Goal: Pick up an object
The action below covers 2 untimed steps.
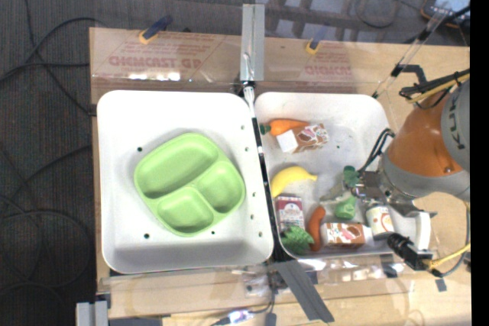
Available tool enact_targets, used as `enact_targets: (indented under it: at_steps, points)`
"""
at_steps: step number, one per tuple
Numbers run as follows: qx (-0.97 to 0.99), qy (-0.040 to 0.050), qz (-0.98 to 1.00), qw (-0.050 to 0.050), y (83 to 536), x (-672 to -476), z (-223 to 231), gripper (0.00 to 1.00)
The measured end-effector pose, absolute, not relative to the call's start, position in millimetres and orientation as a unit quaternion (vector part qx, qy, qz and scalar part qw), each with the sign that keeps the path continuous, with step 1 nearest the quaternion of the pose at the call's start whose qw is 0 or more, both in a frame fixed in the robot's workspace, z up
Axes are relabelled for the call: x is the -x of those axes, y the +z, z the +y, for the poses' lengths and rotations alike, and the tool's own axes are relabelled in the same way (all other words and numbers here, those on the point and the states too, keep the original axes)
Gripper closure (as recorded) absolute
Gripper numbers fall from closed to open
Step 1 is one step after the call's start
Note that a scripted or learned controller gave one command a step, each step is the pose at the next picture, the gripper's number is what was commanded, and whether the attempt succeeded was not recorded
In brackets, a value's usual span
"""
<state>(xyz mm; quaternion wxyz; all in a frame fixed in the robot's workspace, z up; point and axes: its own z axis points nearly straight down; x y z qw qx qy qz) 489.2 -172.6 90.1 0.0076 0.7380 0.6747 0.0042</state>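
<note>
Over right bin (367, 109) | gripper (353, 191) grip state unclear | banana (292, 179), carrot (284, 127), bottle (345, 234) nearby

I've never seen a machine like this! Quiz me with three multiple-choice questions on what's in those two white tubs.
1. Where does the green divided plate lie?
A. left bin
B. right bin
C. on the floor

2. What colour is the banana?
A. purple
B. yellow
C. blue

3. How many sections does the plate have?
A. one
B. three
C. six

Answers:
1 A, it sits in the left bin.
2 B, it is yellow, in the right bin.
3 B, ridges divide it into three hollows.
</note>
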Motion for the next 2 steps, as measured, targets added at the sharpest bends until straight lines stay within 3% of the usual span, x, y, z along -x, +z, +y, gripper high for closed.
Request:
enact_targets:
  at_steps: [1,2]
  points:
    - [-0.738,0.0043,0.675,0.006,98.6,-489.4,-171.5,1.00]
    - [-0.728,-0.0016,0.685,-0.001,203.7,-514.6,-135.6,1.00]
